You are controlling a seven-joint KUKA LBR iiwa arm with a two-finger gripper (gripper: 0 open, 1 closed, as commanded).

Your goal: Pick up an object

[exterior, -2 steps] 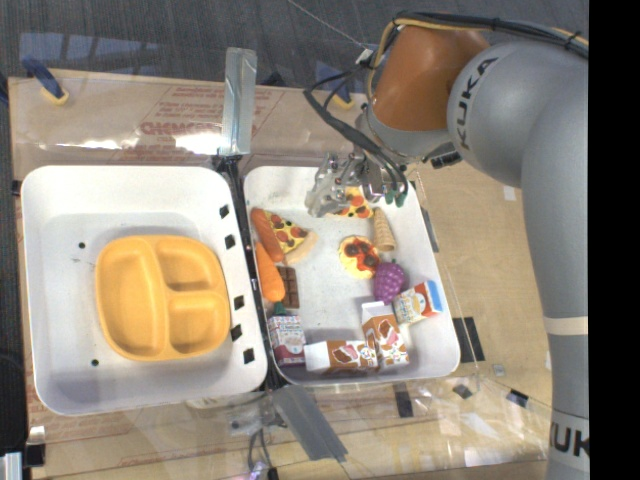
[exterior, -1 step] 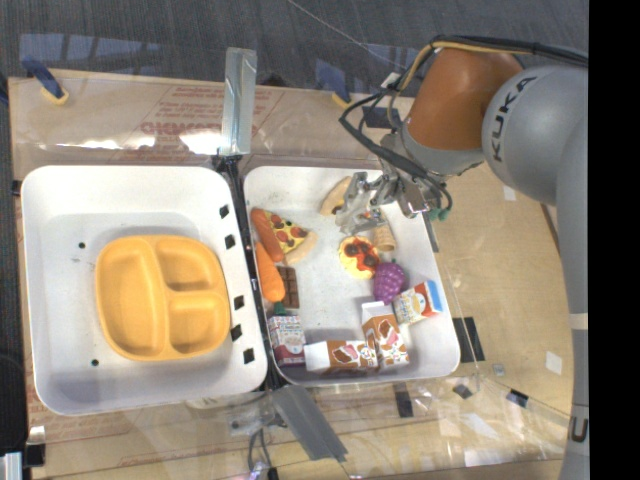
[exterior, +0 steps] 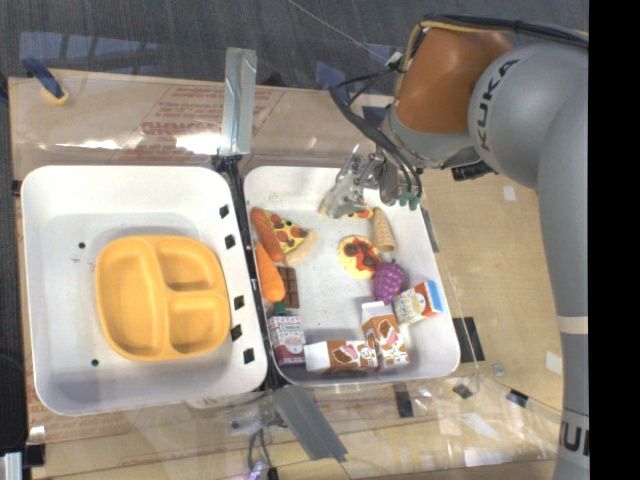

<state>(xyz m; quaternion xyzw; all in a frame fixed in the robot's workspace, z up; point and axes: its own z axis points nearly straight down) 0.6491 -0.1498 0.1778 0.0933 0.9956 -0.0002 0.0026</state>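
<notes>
"KUKA" in dark letters on the grey arm, red print on plastic sheet illegible

One fixed camera looks down slantwise on both bins.

We see a yellow tray in the white left bin, and in the white right bin an orange carrot, purple grapes and a red-dotted pizza slice under the grey arm with its orange band.
</notes>
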